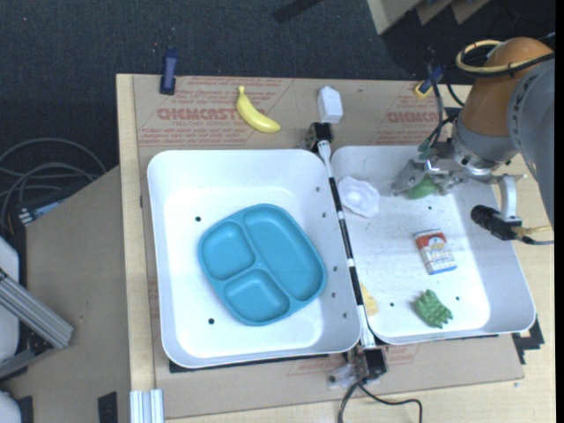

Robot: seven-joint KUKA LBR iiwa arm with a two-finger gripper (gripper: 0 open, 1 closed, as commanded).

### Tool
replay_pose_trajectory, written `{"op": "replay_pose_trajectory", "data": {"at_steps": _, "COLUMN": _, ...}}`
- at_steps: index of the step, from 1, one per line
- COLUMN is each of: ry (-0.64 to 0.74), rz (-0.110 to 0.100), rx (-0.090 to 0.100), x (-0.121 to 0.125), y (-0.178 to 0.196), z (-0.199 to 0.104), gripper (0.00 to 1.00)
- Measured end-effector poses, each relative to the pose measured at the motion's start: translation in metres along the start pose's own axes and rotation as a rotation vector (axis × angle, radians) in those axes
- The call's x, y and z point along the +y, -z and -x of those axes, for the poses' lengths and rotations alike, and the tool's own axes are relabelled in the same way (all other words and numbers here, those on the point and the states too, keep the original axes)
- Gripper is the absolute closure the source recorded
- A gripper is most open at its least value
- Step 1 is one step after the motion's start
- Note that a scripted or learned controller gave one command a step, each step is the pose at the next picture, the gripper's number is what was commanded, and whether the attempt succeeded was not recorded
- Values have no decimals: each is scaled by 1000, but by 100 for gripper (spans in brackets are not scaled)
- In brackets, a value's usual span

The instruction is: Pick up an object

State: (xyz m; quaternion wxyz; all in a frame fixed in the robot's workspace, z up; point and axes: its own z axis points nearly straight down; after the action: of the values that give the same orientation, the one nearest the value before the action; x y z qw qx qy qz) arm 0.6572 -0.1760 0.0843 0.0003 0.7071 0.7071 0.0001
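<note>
A blue three-compartment plastic tray (260,263) lies in the left white bin (167,236). Beyond that tray, on the bench (203,113), rests a yellow toy banana (255,113). To the tray's right, the right white bin (502,311) holds a crumpled white wrapper (359,195), a small red-and-white box (435,251) and a green leafy toy (433,309). The end effector (421,181) sits at something green; whether it grips cannot be told
</note>
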Motion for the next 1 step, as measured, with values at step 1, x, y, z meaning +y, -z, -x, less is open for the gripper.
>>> {"op": "replay_pose_trajectory", "data": {"at_steps": 1, "ry": 1, "rz": 0, "rx": -1, "x": 0, "y": 11, "z": 0, "gripper": 100}}
